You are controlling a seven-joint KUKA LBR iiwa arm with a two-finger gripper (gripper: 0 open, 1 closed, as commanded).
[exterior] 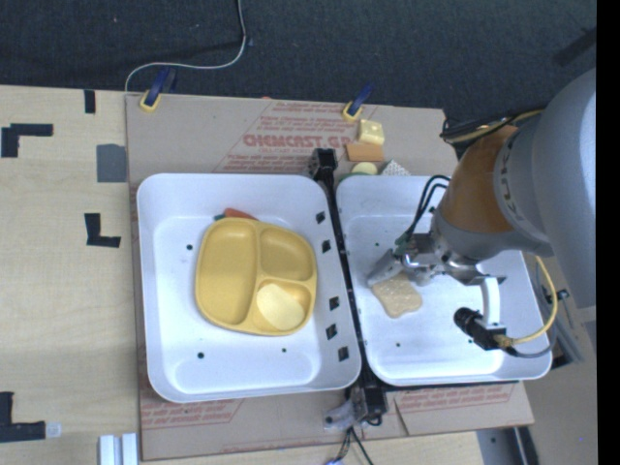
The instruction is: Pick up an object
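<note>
Gripper (pixel 405 264) is down in the right bin (pixel 513 361), at the far-left edge of a tan, bread-like piece (pixel 397 296) on the bin floor. Can't tell finger state: the wrist covers most of them, and contact with the piece is unclear. Arm (pixel 542 182) is cut off at the right. Left bin (pixel 160 289) holds a yellow divided plate (pixel 254 277); something red-orange (pixel 237 214) pokes out behind its far edge, mostly hidden. Small yellow blocks (pixel 366 141) sit on the cardboard beyond the bins.
</note>
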